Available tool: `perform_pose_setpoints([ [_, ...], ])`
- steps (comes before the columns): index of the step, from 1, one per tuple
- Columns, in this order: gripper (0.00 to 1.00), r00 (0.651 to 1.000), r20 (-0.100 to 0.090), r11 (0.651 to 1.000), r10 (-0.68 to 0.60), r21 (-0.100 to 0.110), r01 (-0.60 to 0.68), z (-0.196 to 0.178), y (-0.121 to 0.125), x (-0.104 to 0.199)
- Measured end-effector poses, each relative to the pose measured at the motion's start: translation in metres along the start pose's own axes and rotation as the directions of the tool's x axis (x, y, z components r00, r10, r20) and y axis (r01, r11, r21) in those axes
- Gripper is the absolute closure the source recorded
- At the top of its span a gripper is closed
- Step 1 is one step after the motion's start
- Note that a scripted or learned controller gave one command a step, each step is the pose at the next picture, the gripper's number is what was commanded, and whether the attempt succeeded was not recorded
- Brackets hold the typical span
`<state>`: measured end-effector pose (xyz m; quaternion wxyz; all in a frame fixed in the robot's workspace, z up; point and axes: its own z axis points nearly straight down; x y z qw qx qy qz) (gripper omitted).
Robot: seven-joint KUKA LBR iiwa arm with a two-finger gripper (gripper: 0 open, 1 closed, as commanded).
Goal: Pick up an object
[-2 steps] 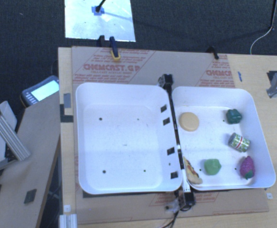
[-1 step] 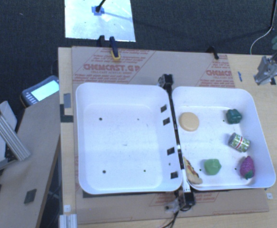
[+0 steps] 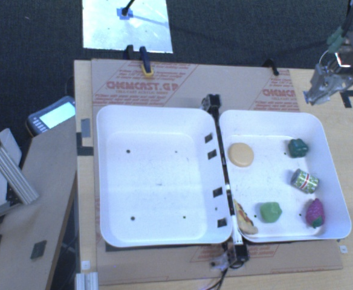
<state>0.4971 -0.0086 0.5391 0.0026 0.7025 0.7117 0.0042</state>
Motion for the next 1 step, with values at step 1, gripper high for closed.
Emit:
perform_pose_setpoints([
  [1,1.0,1.0,0.0,1.0,0.0,0.007,0.0,0.0048,0.0178,0.0862],
])
